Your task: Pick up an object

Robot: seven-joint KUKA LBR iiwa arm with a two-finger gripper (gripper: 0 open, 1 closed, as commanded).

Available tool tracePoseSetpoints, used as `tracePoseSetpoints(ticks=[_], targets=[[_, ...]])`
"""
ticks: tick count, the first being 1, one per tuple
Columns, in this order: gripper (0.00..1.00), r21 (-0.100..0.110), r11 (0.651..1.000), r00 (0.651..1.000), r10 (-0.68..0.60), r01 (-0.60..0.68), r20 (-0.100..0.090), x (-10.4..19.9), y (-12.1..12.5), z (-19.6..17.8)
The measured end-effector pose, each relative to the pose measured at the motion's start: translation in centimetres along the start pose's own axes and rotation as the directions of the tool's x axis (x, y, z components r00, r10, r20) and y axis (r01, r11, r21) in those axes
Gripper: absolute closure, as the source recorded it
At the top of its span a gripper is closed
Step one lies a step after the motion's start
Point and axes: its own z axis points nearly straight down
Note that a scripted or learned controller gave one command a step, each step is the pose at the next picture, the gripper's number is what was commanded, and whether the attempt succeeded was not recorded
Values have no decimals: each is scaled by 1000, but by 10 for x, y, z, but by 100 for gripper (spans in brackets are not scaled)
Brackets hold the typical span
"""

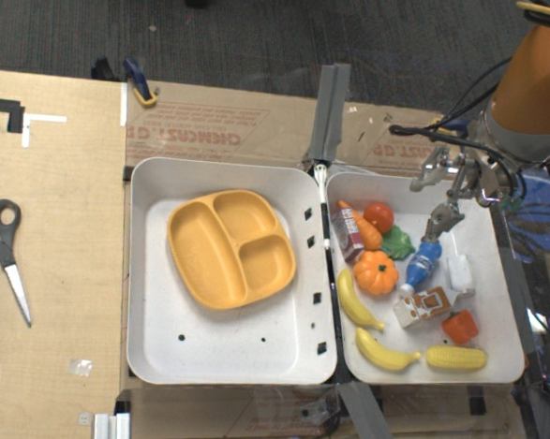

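The right bin [506, 277] holds several toy foods: a red tomato [379, 215], an orange pumpkin [376, 273], a green piece [397, 243], a blue bottle [422, 262], a small brown-and-white carton [424, 304], a red block [460, 325], two bananas [356, 299] [386, 351] and a yellow piece [455, 358]. My gripper [456, 210] hangs over the bin's far part, just above and right of the blue bottle. It is open, with nothing between its fingers. One grey finger [441, 221] points down toward the bottle's cap.
The left bin [145, 336] carries an orange divided plate [233, 248]. A grey divider [327, 114] runs between the bins at the back. Scissors [5, 251] lie on the wooden bench at far left. Cables [452, 109] trail from the arm.
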Motion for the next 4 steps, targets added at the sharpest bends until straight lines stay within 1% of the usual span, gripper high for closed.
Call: tracePoseSetpoints(ticks=[1, 2, 3, 4], targets=[[0, 2, 999, 999, 35, -35, 22, 22, 30, 112], [0, 0, 997, 997, 83, -83, 5, 48, 26, 132], [0, 3, 989, 989, 149, -149, 6, 74, 32, 132], [0, 2, 995, 995, 104, -104, 5, 77, 30, 133]])
